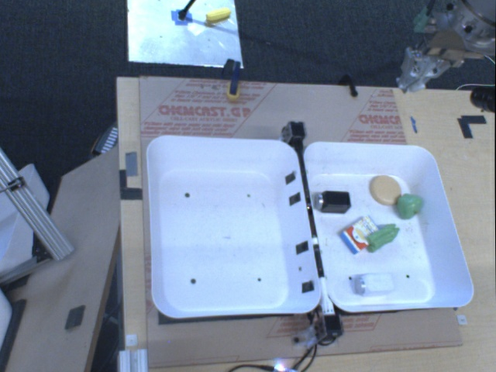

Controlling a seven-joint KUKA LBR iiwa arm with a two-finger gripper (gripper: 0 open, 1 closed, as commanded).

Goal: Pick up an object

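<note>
The right bin [446, 208] holds several objects: a black block [334, 201], a tan round disc [384, 189], a green lump [408, 204], a green oblong piece [383, 237] lying against a small red, white and blue packet [356, 235], and a pale grey piece [373, 284] near the front. My gripper [415, 72] hangs high at the top right, beyond the bin's far edge, well apart from all the objects, with nothing seen in it.
The left bin [167, 208] stands beside the right one, joined by a black-clipped divider [306, 215]. A metal sheet [184, 22] with a yellow item lies at the back. An aluminium rail [31, 215] juts in at the left.
</note>
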